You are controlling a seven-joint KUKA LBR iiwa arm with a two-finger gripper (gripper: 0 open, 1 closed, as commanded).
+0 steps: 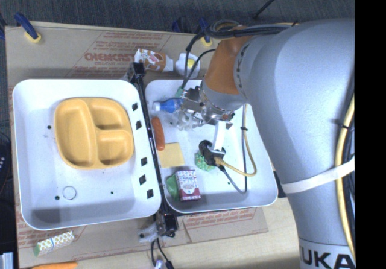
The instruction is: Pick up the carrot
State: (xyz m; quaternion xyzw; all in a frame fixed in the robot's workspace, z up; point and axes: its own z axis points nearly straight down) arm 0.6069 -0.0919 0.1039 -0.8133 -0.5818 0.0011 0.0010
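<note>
Nearest, right bin (259, 192): small printed carton (188, 184), flat yellow cheese-like square (171, 154). Carrot (158, 132), smooth orange, tapered, lies by that bin's left wall, long axis running near-to-far. Beyond, blue bottle (167, 105). End effector (194, 112) hangs just right of carrot; finger spread cannot be told. Left bin: glossy yellow divided tray (93, 131).

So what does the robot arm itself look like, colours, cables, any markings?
The arm is bulky, smooth and light grey, with an orange band above the wrist. Black letters mark its base. A pale strap wraps the body. Yellow and black cables loop beside the metallic pincer.
</note>
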